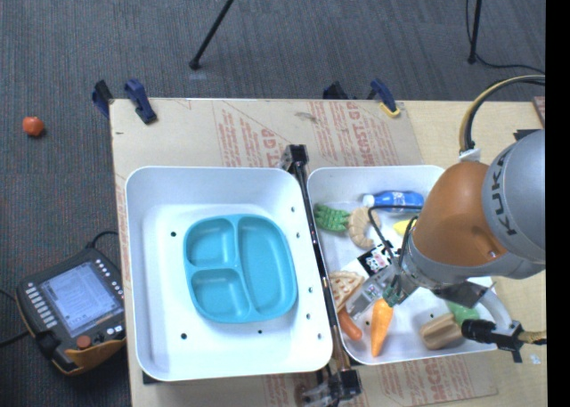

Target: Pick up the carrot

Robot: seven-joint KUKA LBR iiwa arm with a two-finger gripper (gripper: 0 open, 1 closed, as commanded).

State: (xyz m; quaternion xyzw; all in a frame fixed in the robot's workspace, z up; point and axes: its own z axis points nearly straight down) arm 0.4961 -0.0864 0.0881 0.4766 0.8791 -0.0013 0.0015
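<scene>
Carrot (380,326) lies in the right bin (405,356) near its front wall, tip down. Claw (385,293) sits just above its top; grip state can't be told.

A: The light is even and fairly bright, coming from above; the two shallow white plastic bins (142,218) look clean white without being blown out.

B: Shadows?

A: Soft ones. The turquoise three-compartment plastic tray (239,267) throws only a thin dark rim onto the bin floor, and the grey arm with its orange band (463,218) darkens the bin beneath it. The orange band shows a mild sheen.

B: Sharpness?

A: Modest. The picture is low in resolution and slightly soft; red print on the tan cardboard bench top (232,134) is blurry, and the dark grey carpet (71,22) looks grainy.
</scene>
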